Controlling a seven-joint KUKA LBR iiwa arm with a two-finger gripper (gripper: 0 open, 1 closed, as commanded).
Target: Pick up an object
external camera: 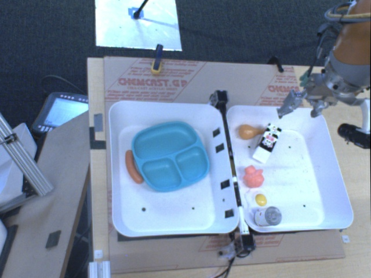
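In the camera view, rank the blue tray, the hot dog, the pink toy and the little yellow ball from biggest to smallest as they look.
1. blue tray
2. hot dog
3. pink toy, close to the hot dog in area, so that pair is unsure
4. yellow ball

Bins smooth white plastic – blue tray glossy plastic – bench board matt cardboard.

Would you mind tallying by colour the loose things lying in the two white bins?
Blue: 1, the divided tray
Orange: 2, the sausage and the drumstick-like piece
Black and white: 1, the cow-patterned block
Pink: 1, the small toy
Yellow: 1, the small ball
Grey: 1, the round can-like thing
Total: 7
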